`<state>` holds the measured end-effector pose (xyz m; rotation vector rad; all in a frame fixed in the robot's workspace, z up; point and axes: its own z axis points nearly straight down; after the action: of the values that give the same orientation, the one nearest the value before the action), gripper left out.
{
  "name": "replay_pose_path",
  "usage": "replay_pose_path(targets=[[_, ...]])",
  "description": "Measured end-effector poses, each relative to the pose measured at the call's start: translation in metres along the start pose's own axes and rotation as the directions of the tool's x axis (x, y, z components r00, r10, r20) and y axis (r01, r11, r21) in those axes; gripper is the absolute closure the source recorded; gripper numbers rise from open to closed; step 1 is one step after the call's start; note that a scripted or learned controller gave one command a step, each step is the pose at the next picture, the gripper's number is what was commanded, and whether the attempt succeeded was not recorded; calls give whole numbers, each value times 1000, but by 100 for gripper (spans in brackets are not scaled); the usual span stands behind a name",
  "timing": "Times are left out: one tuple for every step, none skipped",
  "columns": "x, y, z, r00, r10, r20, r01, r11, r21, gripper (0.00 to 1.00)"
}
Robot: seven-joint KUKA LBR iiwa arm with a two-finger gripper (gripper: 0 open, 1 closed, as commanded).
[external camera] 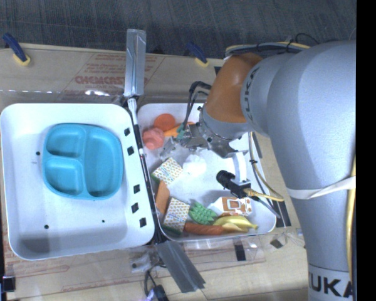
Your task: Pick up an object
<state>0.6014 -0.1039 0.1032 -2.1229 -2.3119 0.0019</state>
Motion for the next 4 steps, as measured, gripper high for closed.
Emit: replay_pose_path(targets=[[33,29,-89,987,159,1,-159,987,-2,0],[6,44,-5,995,-97,1,97,995,-3,0],[-23,-2,12,996,-85,1,85,996,1,0],[-36,48,16,993,-120,-4,120,993,18,0]])
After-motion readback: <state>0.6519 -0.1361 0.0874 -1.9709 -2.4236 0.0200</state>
